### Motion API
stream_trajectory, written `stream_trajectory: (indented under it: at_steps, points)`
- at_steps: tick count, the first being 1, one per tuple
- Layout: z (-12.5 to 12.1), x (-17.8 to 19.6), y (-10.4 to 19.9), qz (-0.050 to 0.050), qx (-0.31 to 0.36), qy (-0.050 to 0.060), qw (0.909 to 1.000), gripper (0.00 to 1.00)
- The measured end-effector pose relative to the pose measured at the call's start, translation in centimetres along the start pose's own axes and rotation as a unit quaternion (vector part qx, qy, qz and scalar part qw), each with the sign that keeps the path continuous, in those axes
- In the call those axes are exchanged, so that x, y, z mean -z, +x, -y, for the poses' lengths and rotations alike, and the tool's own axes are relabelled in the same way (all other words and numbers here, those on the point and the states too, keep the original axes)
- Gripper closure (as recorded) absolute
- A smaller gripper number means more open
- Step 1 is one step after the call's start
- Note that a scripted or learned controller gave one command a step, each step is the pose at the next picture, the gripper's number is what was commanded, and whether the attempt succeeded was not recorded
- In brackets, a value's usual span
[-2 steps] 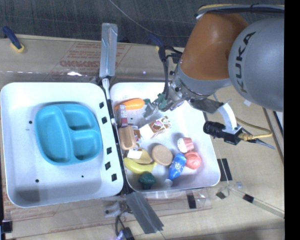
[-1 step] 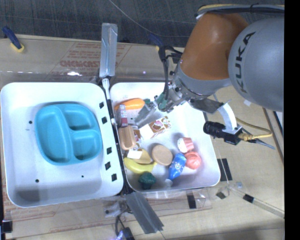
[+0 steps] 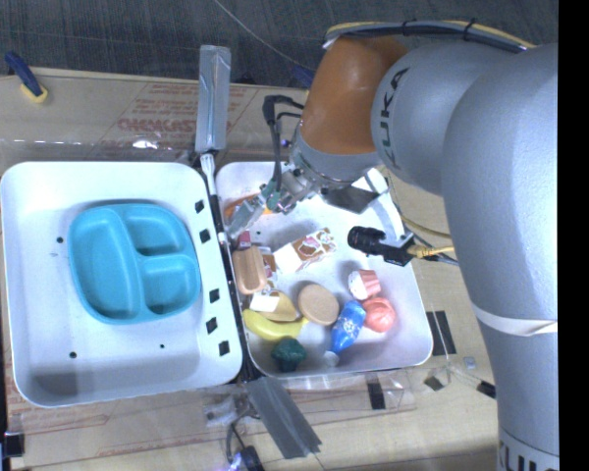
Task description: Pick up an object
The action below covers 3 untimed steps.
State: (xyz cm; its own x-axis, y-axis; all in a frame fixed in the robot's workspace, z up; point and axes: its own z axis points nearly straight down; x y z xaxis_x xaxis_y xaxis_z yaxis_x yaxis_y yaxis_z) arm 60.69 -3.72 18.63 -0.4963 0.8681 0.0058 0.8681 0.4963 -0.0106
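While the grey arm reaches in from the right of the view, its gripper hangs low over the right bin, up and to the left of the round tan disc that lies near the middle of that bin. Whether the gripper is apart or together cannot be told from here, and nothing can be seen held in it. The things to pick all lie loose around the disc. A yellow banana touches it on the lower left, and a brown bun lies further left, against the bin wall. A small printed packet sits just above the disc, between it and the gripper. A white-and-red cup is up and to the right of the disc, a pink-red ball is to its right, and a blue bottle sits just below and right of it. A dark green lump lies below the disc, beside the banana's tip. An orange-brown piece lies far up and left of the disc, just beside the gripper. Well to the left of the disc, the left bin holds a blue divided tray.
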Motion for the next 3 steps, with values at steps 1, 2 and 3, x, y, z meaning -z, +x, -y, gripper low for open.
stream_trajectory:
  at_steps: [1, 2, 3]
  points:
    - [2.4, 0.5, -3.6, 0.002, 0.018, -0.003, 0.9998, 0.0]
    - [-0.3, -6.9, -8.3, 0.014, 0.083, -0.01, 0.9964, 0.0]
    - [2.8, 1.1, -4.1, 0.007, 0.098, -0.008, 0.9952, 0.0]
